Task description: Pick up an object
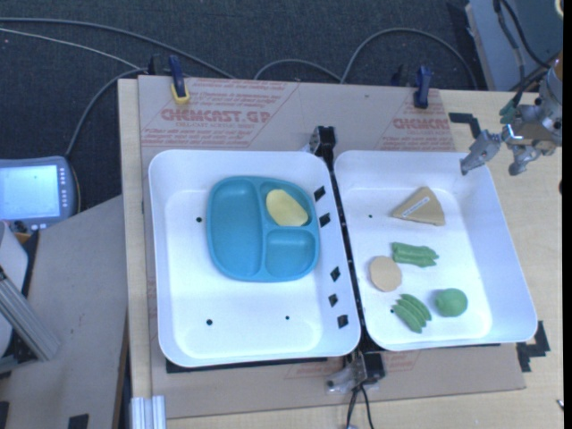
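My gripper (497, 157) hangs at the far right edge of the right bin (500, 239), above its upper right corner, open with nothing between its fingers. In the right bin lie a tan wedge (419, 207), a green pea pod (414, 255), a round tan cookie (385, 273), a second green pod (412, 313) and a green ball (450, 302). All of them sit lower and to the left of the gripper. The tan wedge is the nearest piece.
The left bin (179, 311) holds a blue divided plate (261, 229) with a yellow piece (287, 207) in its upper right compartment. Black clips line the ridge between the bins (332, 239). Clamps (179, 83) hold the board at the back. A screen (34, 189) stands at far left.
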Controlling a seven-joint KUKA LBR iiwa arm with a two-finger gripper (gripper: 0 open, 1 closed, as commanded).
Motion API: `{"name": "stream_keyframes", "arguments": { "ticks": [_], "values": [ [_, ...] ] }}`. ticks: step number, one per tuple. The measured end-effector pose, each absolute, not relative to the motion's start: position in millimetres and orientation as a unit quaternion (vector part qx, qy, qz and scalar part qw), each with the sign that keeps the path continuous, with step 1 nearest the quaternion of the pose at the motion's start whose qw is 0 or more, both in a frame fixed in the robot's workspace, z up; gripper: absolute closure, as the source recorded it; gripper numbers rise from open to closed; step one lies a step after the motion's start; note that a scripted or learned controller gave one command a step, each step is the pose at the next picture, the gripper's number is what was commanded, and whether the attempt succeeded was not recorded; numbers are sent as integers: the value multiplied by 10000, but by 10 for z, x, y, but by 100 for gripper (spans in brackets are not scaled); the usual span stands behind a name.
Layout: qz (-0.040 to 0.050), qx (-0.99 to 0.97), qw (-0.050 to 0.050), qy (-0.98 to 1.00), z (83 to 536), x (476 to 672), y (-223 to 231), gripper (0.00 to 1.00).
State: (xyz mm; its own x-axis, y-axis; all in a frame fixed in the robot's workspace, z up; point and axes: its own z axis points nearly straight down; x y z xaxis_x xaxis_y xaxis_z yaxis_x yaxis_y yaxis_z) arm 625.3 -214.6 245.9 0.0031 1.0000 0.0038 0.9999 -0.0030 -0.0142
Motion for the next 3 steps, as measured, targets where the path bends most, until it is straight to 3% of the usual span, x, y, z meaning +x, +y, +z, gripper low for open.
{"name": "stream_keyframes", "arguments": {
  "ticks": [1, 3],
  "values": [
    [0, -7069, 2, -7073, 2545, 6279, -2137, 0],
    [14, -7068, 30, -7074, 1361, 6367, -2142, 0]
  ]
}}
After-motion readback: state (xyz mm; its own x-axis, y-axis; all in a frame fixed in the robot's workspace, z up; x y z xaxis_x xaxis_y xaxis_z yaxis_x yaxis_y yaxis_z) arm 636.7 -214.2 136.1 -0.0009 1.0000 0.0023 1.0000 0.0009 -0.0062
